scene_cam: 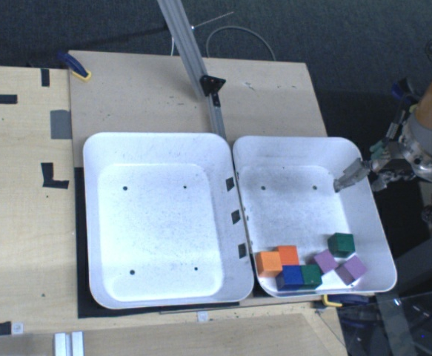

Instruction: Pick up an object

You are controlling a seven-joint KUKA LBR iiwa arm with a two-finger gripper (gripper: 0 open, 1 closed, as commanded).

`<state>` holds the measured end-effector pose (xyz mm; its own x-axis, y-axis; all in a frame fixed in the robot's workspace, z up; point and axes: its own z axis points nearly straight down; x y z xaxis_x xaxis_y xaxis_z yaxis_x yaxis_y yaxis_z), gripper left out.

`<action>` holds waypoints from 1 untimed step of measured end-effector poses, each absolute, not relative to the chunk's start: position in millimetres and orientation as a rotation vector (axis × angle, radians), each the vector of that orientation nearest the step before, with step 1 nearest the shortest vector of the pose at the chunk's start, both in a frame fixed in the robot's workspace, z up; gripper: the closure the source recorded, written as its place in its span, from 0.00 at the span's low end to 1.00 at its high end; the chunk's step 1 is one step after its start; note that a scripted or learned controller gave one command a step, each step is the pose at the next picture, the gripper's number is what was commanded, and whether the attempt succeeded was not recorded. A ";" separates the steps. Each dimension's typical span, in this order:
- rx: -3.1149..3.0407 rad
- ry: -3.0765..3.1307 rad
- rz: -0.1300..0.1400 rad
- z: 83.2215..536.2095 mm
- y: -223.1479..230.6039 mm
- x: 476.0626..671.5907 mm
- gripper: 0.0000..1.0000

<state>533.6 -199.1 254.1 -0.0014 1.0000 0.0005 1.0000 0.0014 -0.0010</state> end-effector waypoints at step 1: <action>-2.224 -2.231 -0.008 495.7 -151.9 507.9 0.00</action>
